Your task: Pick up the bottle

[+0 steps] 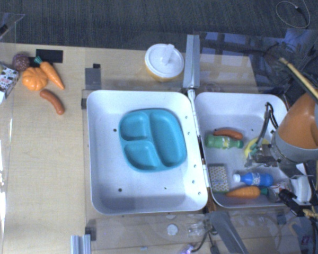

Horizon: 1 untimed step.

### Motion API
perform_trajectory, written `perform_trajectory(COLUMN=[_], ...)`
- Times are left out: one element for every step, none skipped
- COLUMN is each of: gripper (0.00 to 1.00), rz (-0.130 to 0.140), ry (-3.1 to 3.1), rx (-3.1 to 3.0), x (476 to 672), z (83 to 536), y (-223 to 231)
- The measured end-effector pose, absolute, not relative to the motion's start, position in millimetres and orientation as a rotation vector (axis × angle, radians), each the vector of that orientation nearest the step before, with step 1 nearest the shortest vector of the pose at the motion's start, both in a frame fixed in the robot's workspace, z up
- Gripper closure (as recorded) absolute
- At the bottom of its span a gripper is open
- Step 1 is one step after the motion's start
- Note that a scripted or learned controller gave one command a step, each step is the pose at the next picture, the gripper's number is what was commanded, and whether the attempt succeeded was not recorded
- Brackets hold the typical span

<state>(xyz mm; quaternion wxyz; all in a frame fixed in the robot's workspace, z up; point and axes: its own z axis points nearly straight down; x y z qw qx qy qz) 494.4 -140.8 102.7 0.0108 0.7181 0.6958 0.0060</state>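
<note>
Blue bottle lies on its side low in right bin, just above carrot, right of sponge. Green bottle lies under sausage. Pincer hangs above blue bottle; grip state cannot tell. Left bin holds blue tray.

Glossy plastic bottle, smooth white plastic bins, pale matt wooden bench.

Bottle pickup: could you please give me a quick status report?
Gripper low in the right bin, nothing seen held. Blue bottle lying just below it, untouched. Green bottle to its left. Carrot and sausage crowd close.
</note>
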Motion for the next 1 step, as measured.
perform_trajectory(gripper=[0.0], rz=[0.019], ry=[2.171], rx=[2.241], x=[494.4], z=[102.7], y=[-140.8])
